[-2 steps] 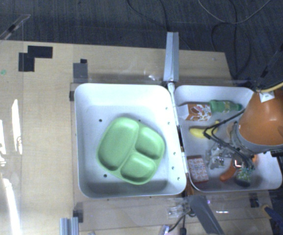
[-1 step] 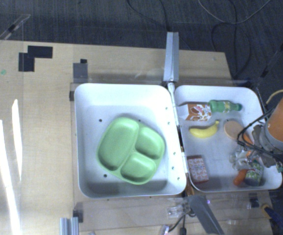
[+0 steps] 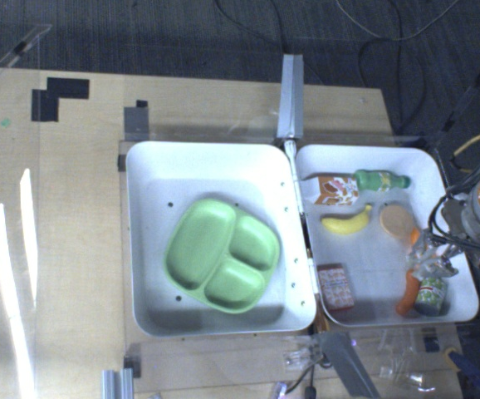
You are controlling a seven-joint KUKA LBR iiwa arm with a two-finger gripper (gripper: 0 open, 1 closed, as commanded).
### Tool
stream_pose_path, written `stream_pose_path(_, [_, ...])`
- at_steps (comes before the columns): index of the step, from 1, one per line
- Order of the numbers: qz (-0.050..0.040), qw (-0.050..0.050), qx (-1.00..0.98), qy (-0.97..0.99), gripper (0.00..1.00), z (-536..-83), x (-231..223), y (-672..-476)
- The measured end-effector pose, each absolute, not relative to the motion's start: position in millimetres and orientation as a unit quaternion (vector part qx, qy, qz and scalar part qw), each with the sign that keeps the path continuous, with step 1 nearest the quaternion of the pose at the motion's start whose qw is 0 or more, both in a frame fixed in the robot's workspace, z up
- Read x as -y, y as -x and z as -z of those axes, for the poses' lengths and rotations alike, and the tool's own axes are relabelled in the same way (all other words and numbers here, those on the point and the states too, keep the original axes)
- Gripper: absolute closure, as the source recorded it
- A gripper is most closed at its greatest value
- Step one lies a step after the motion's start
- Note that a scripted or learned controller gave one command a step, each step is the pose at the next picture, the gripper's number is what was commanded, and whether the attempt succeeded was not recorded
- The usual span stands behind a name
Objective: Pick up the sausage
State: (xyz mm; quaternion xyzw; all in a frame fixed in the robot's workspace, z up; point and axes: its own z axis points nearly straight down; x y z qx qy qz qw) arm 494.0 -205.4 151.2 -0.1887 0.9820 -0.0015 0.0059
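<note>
My pincer (image 3: pixel 428 258) hangs over the right side of the right bin (image 3: pixel 373 310), just inside its right wall. I cannot tell whether it is apart or together, and I see nothing clamped in it. My arm comes in over that right wall, so there is little room on that side. The bare floor in the middle of the bin is the open room to my left.

The sausage (image 3: pixel 406 296), orange and long, lies right under and just near of my pincer, towards the near right corner. It touches a small green-labelled can (image 3: pixel 432 296) on its right. Both sit close to the near rim.

Further left in this bin are a tan oval piece (image 3: pixel 398 220), a banana (image 3: pixel 345 222) and a small patterned box (image 3: pixel 336 286) by the near left wall. A carton (image 3: pixel 337 189) and a green bottle (image 3: pixel 381 180) lie along the far side.

The left bin (image 3: pixel 149 223) holds a green divided plate (image 3: pixel 223 256), with bare floor all round it.
</note>
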Motion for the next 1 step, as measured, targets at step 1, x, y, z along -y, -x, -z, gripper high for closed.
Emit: stream_pose_path(1, [0.0011, 0.005, -0.982, 0.188, 0.00, -151.0, 205.3, -493.7])
